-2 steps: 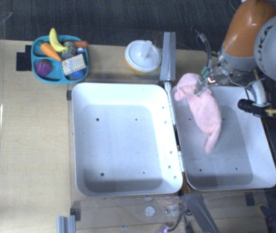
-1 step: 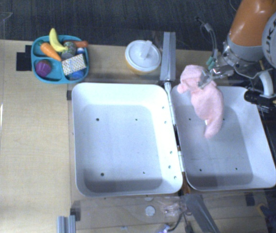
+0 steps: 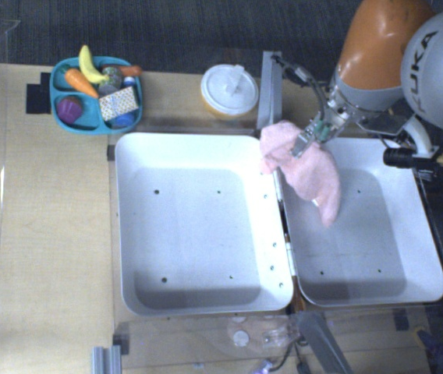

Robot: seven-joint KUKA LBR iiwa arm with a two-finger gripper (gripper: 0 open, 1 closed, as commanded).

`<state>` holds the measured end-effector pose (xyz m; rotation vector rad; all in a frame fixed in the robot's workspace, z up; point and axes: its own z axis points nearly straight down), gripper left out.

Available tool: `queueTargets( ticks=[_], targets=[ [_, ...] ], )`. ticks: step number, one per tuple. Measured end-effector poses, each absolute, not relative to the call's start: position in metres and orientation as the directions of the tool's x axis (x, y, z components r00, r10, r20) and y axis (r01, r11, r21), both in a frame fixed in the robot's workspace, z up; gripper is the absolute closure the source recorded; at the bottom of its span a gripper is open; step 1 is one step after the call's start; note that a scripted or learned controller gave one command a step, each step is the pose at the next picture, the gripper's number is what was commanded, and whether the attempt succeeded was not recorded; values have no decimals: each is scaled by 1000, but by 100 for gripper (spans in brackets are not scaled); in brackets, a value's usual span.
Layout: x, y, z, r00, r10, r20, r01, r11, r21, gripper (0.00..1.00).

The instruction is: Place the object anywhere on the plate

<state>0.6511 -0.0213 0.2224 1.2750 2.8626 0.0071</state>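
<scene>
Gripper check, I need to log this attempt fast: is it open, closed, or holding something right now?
Gripper: closed on the pink cloth, which hangs from it over the divide between the two white bins.

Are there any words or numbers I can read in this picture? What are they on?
"KUKA": on the grey arm, running down its shell at the top right; the end letters are partly cut off.
No other words or numbers can be read. The white lid, the blue tray and the pink cloth show no writing that I can make out.
</scene>
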Motion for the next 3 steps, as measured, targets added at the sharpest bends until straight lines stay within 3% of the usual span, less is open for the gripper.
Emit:
queueTargets(
  ticks=[1,2,3],
  targets=[
    [644,23,221,-907,421,-8,421,907,6,100],
    [626,79,232,-999,33,-12,33,999,5,100],
    [610,127,241,-1000,-3,-11,-3,1000,5,100]
  ],
)
